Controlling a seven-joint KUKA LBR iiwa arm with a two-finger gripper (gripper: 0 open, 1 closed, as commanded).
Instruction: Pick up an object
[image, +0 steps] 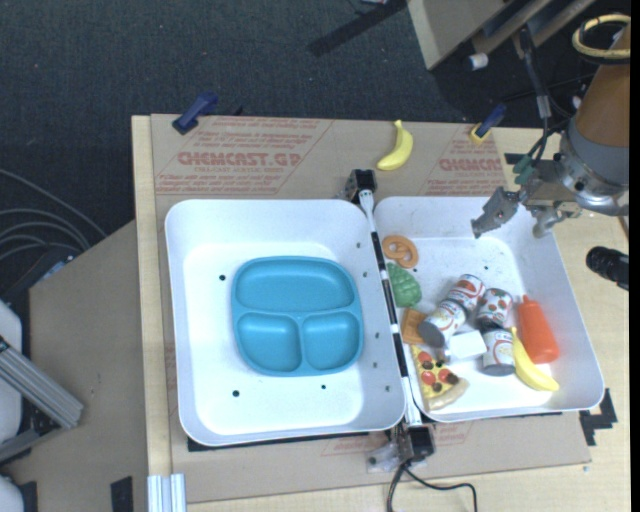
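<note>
My gripper (520, 219) hovers over the far edge of the right bin (570, 300), fingers spread open with nothing between them. Below it in that bin lie a pretzel (400, 249), a green toy (405, 288), three small cans (463, 295), an orange bottle (537, 330), a yellow banana (535, 373), a pizza slice (440, 381) and a white block (465, 346). The nearest items are the pretzel and the cans, well apart from the fingertips.
The left bin (200, 250) holds a blue sectioned plate (297, 313). A second banana (396, 150) lies on the bench behind the bins. Blue clamps (193, 113) sit at the bench's far edge. Cables hang near the arm at top right.
</note>
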